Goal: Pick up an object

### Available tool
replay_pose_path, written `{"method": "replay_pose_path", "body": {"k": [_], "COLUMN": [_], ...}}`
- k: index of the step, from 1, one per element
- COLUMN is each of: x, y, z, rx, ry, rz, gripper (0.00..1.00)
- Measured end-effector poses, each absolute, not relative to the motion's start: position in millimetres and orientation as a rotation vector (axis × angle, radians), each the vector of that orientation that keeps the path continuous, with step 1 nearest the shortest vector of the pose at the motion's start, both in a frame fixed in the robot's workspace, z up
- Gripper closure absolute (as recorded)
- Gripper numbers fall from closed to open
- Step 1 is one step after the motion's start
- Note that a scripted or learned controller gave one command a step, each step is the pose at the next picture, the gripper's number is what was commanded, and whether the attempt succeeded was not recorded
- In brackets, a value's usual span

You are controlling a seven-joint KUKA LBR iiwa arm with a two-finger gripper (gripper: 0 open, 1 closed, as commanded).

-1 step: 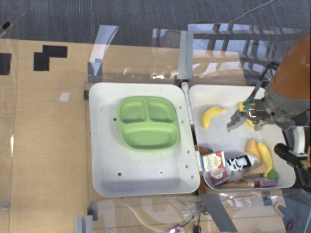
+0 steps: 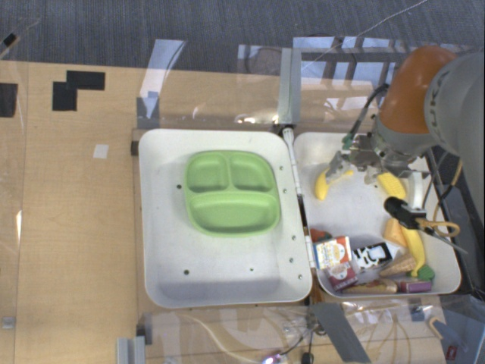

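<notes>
Two white bins sit side by side, and the gripper (image 2: 356,160) hangs low over the far part of the right bin (image 2: 307,152), its fingers spread and clasping nothing. Just below and to the left of its fingertips lies a yellow banana (image 2: 327,183), close to them, though I cannot tell if it touches. Nearer me than the gripper, toys crowd the bin's front edge, while well off to its left a green divided plate (image 2: 231,192) rests in the left bin (image 2: 163,226).

Single fixed camera above bench (image 2: 68,203), slanted downward, both white bins (image 2: 163,279) in frame, moderately near.
</notes>
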State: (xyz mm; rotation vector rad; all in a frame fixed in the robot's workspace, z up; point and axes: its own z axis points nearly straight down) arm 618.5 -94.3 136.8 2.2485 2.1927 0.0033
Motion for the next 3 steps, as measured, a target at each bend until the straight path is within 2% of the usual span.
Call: {"method": "replay_pose_path", "body": {"k": [1,2,3], "x": [618.8,598.5,658.8], "y": [-94.5,-84.0,-144.2], "z": [137.5,90.8,128.3], "rx": [2.248,2.212,1.853], "ry": [2.191,2.215,2.525], "rz": [0.005,0.016,0.008], "gripper": [0.00,0.00,0.00]}}
